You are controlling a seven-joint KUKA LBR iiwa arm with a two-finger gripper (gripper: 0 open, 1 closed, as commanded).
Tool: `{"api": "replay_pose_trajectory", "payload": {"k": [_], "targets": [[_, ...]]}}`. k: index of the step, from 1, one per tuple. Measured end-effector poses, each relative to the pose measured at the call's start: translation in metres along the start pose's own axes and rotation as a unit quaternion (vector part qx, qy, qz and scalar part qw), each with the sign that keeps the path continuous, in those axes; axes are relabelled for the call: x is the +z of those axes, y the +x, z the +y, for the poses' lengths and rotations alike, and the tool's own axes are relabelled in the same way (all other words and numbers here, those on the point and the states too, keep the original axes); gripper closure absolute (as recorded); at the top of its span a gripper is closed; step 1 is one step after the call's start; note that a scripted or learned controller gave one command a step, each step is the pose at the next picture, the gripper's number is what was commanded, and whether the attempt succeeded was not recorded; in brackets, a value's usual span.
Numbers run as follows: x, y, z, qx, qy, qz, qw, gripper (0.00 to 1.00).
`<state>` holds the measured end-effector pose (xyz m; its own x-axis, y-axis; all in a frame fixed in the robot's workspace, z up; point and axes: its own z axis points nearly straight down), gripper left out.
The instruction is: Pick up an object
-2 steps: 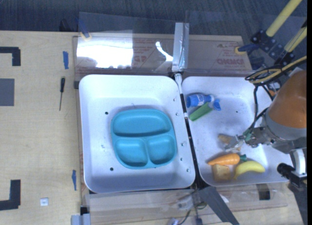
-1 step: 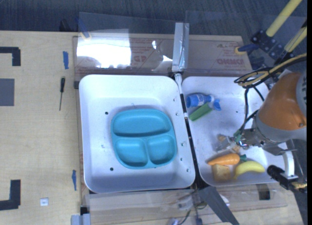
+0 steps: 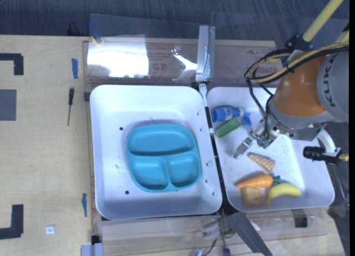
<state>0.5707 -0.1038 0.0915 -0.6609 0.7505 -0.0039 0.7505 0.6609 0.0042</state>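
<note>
cone (image 3: 262,161): closest thing to the gripper (image 3: 242,150), lying flat on the floor of the right bin (image 3: 316,194), just below and right of the fingertips, not touching as far as I can see

handling: looks like a toy waffle cone, so probably light, stiff plastic, a bit slick and keen to roll; I'd pinch it across the wide end where there's more to bite on

axis: long axis runs upper-left to lower-right, narrow tip toward the gripper, wide end toward the carrot (image 3: 254,182)

jaws: look parted with nothing between them, though they're small and shiny in this view so don't quote me

neighbours: carrot, banana (image 3: 284,192) and a tan block (image 3: 252,196) bunched at the front, well clear of the cone; blue bottle (image 3: 226,113) and green stick (image 3: 227,128) up top

left bin (image 3: 105,149): just the blue tray (image 3: 163,156)
</note>
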Motion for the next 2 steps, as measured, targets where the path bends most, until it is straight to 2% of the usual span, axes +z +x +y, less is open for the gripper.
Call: {"api": "replay_pose_trajectory", "payload": {"k": [1, 2], "targets": [[0.004, -0.031, -0.02, 0.214, 0.0, -0.001, 0.9769, 0.0], [0.003, 0.026, -0.068, 0.14, 0.0, 0.0, 0.9902, 0.0]]}}
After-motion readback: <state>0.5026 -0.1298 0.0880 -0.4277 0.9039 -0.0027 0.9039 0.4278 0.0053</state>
